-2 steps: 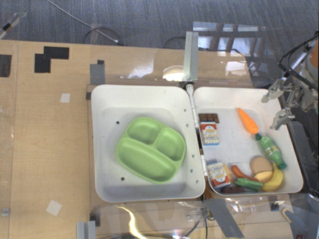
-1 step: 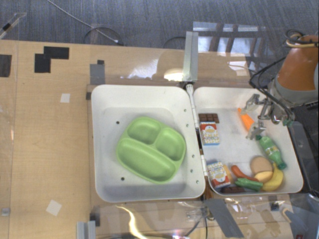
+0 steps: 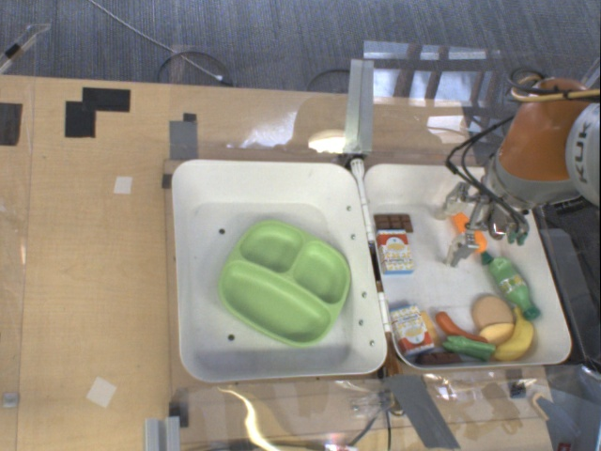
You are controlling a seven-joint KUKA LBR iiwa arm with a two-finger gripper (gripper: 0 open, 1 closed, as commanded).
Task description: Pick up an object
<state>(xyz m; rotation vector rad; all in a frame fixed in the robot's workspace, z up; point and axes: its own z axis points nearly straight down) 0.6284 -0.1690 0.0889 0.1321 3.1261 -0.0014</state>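
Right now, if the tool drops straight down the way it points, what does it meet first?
Probably the small orange object lying under the tool in the right white bin; depth is unclear, so it may land on bin floor beside it.

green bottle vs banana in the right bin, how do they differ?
The green bottle is straight with a white label; the banana is yellow and curved. The bottle lies just below the gripper; the banana sits lower, at the bin's front corner. Both lie flat in the right bin.
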